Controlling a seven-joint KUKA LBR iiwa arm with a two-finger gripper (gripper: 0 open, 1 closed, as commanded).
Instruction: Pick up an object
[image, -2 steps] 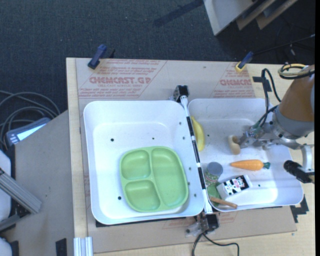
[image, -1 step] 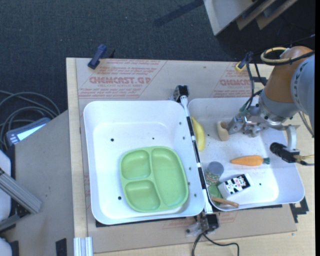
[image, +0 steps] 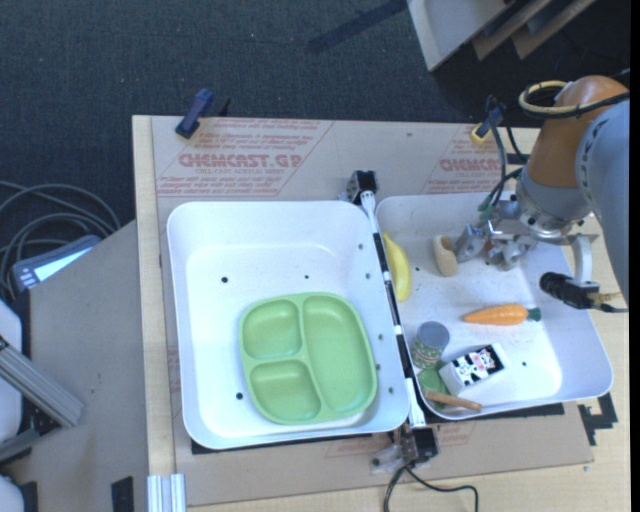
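While over right bin (image: 590, 350), tool (image: 487, 243) beside cork (image: 445, 255).

Glossy white plastic bins (image: 200, 235); matt green plastic tray (image: 306, 357); brown paper-covered bench (image: 300, 155).

- One fixed camera looks down from above at a slant, taking in the whole surface (image: 300, 150).
- Both white bins fit in frame: the left bin (image: 200, 240) near the centre, the right bin (image: 580, 350) toward the right edge.
- The distance is moderate; dark floor shows beyond.
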